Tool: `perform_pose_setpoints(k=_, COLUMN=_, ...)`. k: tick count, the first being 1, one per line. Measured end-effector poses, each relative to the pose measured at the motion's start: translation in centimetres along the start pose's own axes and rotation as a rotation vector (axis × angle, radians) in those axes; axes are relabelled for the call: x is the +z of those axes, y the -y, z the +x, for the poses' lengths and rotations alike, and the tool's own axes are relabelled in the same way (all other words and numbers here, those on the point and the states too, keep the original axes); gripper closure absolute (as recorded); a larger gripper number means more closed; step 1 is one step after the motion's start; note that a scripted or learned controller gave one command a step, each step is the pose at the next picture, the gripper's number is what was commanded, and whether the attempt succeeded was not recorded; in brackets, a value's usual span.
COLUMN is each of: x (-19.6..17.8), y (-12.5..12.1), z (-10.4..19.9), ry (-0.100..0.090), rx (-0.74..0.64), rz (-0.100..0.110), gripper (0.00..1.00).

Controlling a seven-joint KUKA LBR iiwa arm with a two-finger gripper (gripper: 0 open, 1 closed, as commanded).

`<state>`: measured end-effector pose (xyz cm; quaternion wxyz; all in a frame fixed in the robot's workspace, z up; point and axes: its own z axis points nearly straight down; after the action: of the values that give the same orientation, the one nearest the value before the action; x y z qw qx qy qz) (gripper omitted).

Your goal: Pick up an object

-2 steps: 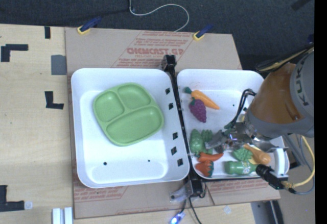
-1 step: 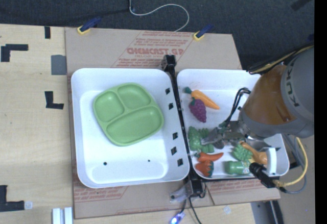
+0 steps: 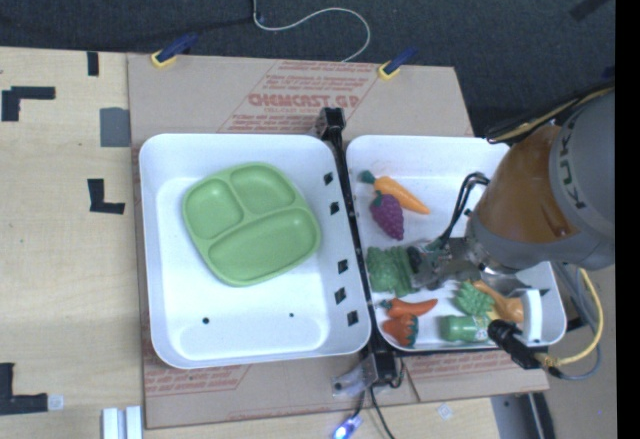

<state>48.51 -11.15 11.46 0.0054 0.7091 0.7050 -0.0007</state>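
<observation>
R bin (image 3: 420,149) crowded w/ toys; L bin (image 3: 240,332) front strip open.

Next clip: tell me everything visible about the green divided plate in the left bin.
The green plate is a pale green tray with rounded corners that looks like matte plastic. Raised ridges split it into three sections: two smaller ones on the far side and one long one on the near side. It lies flat, right side up, turned somewhat askew to the walls of the left bin, in that bin's upper middle. It rests on the white floor only; nothing lies on it.
</observation>
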Motion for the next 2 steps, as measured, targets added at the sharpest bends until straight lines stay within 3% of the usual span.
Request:
perform_pose_setpoints(k=1, x=-11.7, y=-1.5, z=4.2, ry=-0.009, rx=-0.012, rz=0.0, gripper=1.0)
perform_pose_setpoints(k=2, x=-18.0, y=-0.1, z=10.5, ry=-0.011, rx=-0.015, rz=0.002, gripper=1.0)
